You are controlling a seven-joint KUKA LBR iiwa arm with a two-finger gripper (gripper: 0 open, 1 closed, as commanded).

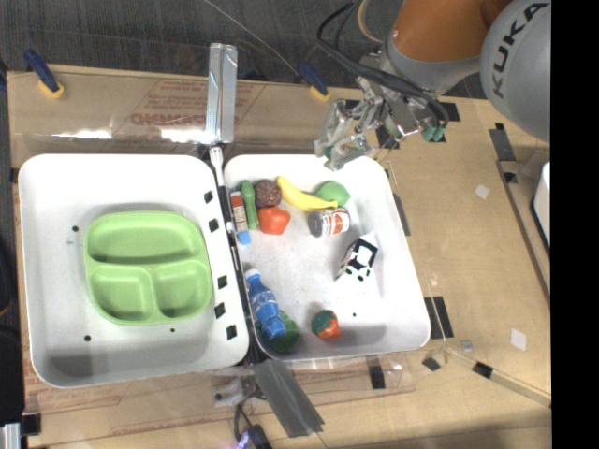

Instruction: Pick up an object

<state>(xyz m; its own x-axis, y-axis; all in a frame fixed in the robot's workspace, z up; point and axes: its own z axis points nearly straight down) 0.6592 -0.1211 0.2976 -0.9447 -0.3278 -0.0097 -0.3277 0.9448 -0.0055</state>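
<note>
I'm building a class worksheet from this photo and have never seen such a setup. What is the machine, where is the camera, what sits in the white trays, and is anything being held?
One camera looks down at a slant on a bench. The grey and orange robot arm reaches in from the right; its gripper hangs above the right bin's far rim, with nothing seen between its fingers. That bin holds a banana, a small can, a blue bottle, a black-and-white toy and other play food. The left bin holds a green divided tray.

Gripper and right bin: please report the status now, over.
Gripper above far rim of right bin, holding nothing seen. Banana and green ball nearest below it. Nothing between them, over.
</note>
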